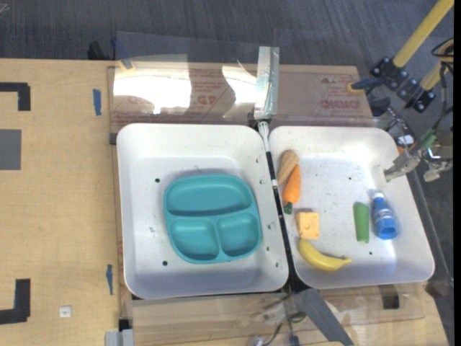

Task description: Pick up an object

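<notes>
The right bin (338, 262) holds several small objects. A tan bread roll (287, 163) lies by its left wall, with an orange carrot (292, 187) just below it. A yellow cheese cube (308, 225) and a banana (323, 256) sit lower down. A green vegetable (361, 221) and a blue bottle (383, 216) lie side by side towards the right. My gripper (403, 164) hangs over the bin's upper right rim, above and to the right of the bottle, partly cut off by the frame's edge. Nothing shows in it.
The left bin (137, 157) holds a teal divided plate (212, 218). A clear plastic sheet (187, 85) and cardboard stand behind both bins. A yellow bar (428, 24) with black clamps slants in at the top right.
</notes>
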Available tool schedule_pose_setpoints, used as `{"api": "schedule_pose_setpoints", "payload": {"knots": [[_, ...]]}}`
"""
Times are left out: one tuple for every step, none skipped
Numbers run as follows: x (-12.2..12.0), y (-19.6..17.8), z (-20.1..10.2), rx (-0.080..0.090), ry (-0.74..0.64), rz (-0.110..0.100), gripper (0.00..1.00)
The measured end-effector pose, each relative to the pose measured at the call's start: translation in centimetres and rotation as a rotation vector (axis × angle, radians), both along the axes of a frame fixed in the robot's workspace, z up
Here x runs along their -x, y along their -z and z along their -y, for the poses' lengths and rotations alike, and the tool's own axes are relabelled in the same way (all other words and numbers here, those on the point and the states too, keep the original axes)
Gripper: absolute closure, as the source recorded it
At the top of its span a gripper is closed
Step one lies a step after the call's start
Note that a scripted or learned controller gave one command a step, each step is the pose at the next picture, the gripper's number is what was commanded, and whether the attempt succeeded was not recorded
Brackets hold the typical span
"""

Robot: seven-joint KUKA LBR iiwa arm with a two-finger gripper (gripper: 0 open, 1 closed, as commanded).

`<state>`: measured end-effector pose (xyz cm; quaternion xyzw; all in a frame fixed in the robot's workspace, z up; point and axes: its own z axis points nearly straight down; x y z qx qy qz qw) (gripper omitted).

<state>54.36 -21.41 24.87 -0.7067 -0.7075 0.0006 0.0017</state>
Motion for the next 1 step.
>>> {"api": "schedule_pose_setpoints", "payload": {"knots": [[2.65, 12.53, -8.56, -0.004, -0.222, -0.007, 0.0]]}}
